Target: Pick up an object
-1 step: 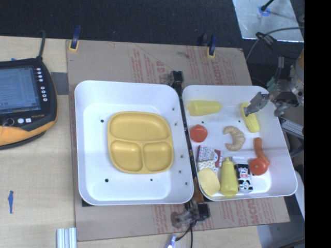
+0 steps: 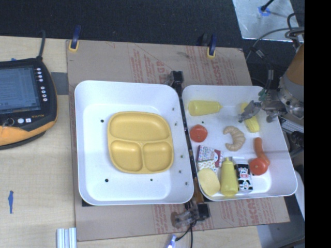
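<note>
The end effector [image 2: 257, 109] hovers over the right bin's [image 2: 279, 190] far corner; its fingers seemingly spread, holding nothing. A small yellow block [image 2: 252, 124] lies directly beneath, tilted slightly.

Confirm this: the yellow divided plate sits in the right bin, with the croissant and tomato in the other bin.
Wrong on one point: the camera view shows the yellow plate in the left bin. The croissant and tomato are indeed in the other bin, the right one.
</note>
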`<state>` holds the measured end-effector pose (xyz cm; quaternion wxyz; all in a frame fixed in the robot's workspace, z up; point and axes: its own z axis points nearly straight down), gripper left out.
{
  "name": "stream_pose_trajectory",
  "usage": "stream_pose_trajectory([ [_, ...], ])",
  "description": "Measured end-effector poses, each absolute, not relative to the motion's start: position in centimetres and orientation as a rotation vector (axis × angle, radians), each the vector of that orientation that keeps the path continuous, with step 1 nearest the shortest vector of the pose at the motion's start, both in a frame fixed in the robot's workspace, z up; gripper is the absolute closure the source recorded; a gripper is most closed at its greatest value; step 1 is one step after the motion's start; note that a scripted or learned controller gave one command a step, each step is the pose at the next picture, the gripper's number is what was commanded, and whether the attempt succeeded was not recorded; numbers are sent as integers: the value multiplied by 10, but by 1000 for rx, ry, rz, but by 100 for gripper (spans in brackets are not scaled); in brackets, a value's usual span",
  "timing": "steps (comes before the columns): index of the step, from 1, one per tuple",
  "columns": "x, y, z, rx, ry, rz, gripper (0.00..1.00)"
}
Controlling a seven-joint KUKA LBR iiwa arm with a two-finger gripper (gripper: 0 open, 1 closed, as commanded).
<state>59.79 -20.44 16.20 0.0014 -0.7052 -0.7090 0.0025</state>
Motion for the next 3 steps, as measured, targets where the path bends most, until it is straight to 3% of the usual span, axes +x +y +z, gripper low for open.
stream_pose_trajectory([
  [1,654,-210,91,-2211,-2227,6,0],
  [2,655,-211,103,-2207,-2232,5,100],
  [3,648,-148,92,-2211,-2227,7,100],
])
